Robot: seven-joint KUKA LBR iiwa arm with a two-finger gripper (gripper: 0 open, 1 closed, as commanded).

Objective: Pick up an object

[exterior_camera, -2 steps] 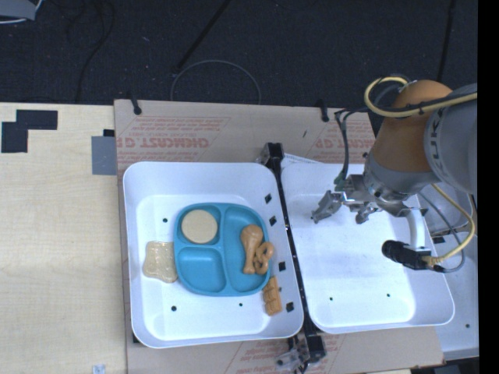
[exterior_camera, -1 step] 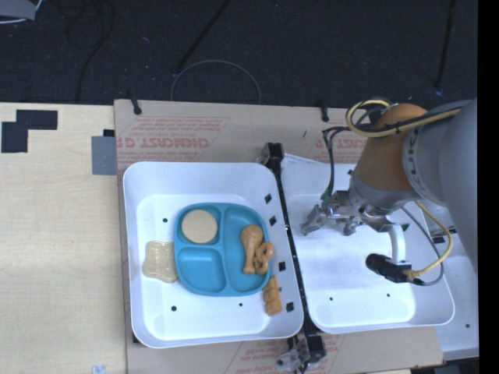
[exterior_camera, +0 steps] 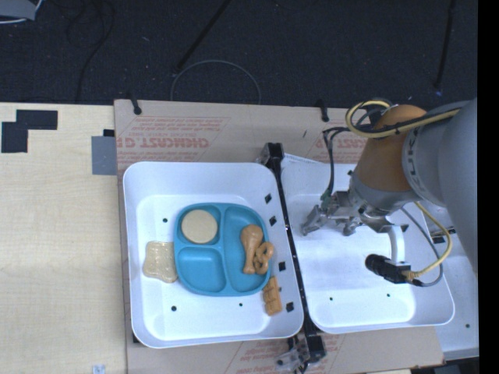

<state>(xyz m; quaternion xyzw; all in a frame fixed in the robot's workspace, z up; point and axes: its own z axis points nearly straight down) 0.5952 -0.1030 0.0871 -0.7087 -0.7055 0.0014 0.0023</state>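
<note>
The gripper hangs over the right bin; whether it is apart or together cannot be told. The objects lie well apart to its left, in the left bin: a blue tray holding a round biscuit and a pretzel.

Both white bins look like smooth, slightly glossy plastic, and the blue tray left of the jaws has the same moulded sheen. The bench top further left seems pale matt wood. The gripper looks like dull grey metal, though it is too small to be sure.
</note>
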